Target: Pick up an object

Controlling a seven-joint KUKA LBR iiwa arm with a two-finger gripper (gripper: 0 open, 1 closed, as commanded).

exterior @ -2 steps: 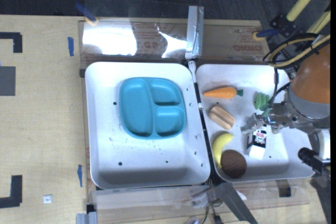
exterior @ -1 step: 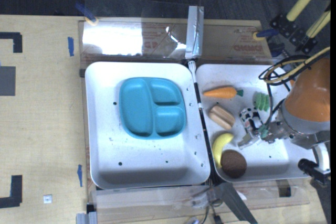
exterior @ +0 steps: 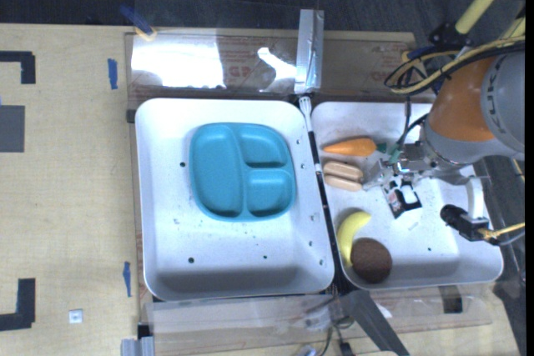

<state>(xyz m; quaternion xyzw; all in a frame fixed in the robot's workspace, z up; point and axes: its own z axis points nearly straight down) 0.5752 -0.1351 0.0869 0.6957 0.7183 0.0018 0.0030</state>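
orange carrot [exterior: 350, 147] & bun [exterior: 342, 173] lie in right bin [exterior: 434, 263]; gripper [exterior: 392, 175] just beside them, grip state unclear, no pick evident yet.

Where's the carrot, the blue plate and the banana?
carrot [exterior: 350, 147], camera view, middle of its orange body
blue plate [exterior: 243, 170], camera view, ridge between its compartments
banana [exterior: 350, 231], camera view, its yellow curve

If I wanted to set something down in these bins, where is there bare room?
The left bin has bare floor all around the blue plate. The right bin is crowded at left by carrot, hot dog, banana, brown ball.
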